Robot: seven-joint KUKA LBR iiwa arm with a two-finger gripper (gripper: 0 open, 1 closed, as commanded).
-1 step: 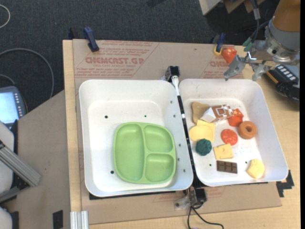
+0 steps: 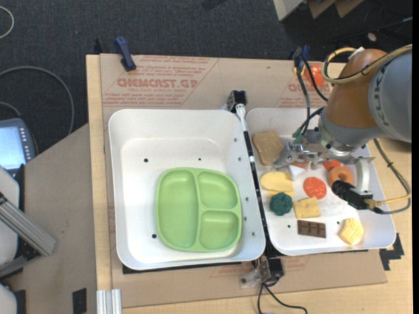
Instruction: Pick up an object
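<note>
Fingers [image 2: 288,154] stand apart, as far as the slanted view lets me judge, with nothing between them. The gripper [image 2: 298,157] hangs low over the far part of the right bin [image 2: 327,248], which suits a straight drop onto whatever lies below.

No object is taken yet. The closest candidates are the tan bread slice [image 2: 266,146], just beside the fingers on the side of the other bin, and a small red-orange bit touching or just under them, too hidden to name. Toward the near rim from the fingers lie a yellow piece [image 2: 276,182], a red tomato [image 2: 315,187], a dark green ball [image 2: 281,203], a cheese block [image 2: 307,208] and a chocolate bar [image 2: 311,228]. They are loosely scattered, so most have room for a finger on each side.

Well away from the fingers, the left bin [image 2: 118,175] holds a green divided plate [image 2: 198,209]. Both bins rest on the cardboard-covered desk [image 2: 163,77].
</note>
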